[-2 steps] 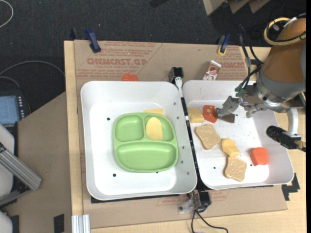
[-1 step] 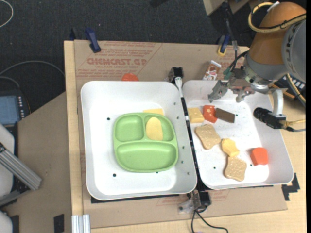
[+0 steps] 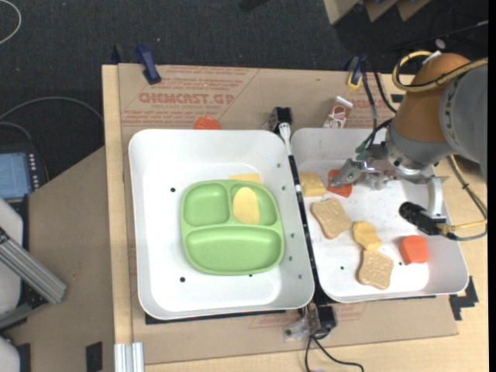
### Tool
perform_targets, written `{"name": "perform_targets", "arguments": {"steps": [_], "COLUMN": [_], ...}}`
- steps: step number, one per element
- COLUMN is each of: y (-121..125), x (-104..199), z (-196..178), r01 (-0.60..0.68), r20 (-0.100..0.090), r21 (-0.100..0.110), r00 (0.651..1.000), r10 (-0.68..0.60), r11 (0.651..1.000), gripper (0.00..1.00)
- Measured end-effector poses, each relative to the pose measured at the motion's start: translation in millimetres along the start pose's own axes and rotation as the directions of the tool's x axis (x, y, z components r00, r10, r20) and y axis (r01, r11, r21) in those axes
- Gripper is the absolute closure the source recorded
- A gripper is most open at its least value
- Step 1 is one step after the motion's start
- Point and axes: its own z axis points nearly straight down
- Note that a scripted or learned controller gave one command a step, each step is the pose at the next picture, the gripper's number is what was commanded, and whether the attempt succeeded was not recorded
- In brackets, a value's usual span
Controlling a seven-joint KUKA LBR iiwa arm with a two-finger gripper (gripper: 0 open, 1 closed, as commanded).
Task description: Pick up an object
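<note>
My gripper [image 3: 350, 173] hangs low over the back left part of the right bin [image 3: 442, 281], and the grey arm reaches in from the right. A small red piece [image 3: 339, 180] lies right at the gripper's tip, touching or nearly touching it. A yellow block [image 3: 312, 184] sits just left of that piece. In front of them lie a slice of toast [image 3: 332, 218], a small yellow chunk [image 3: 366, 235], a second toast slice [image 3: 376, 270] and an orange block [image 3: 415, 249].
The left bin [image 3: 155, 208] holds a green divided plate [image 3: 230, 242] with a yellow item [image 3: 246, 205] in its back right compartment and another yellow piece [image 3: 245, 179] behind it. A small carton [image 3: 337, 114] stands on the cardboard behind the right bin.
</note>
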Motion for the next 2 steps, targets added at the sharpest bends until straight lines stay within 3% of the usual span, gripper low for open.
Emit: {"name": "perform_targets", "arguments": {"steps": [1,2], "y": [27.4,-0.4], "x": [42.2,45.8], "z": [-4.3,-2.3], "r01": [0.01,0.004], "r20": [0.007,0.006], "r21": [-0.009,0.0], "r00": [1.0,1.0], "r10": [-0.01,-0.004], "r11": [1.0,1.0], "gripper": [0.0,0.0]}}
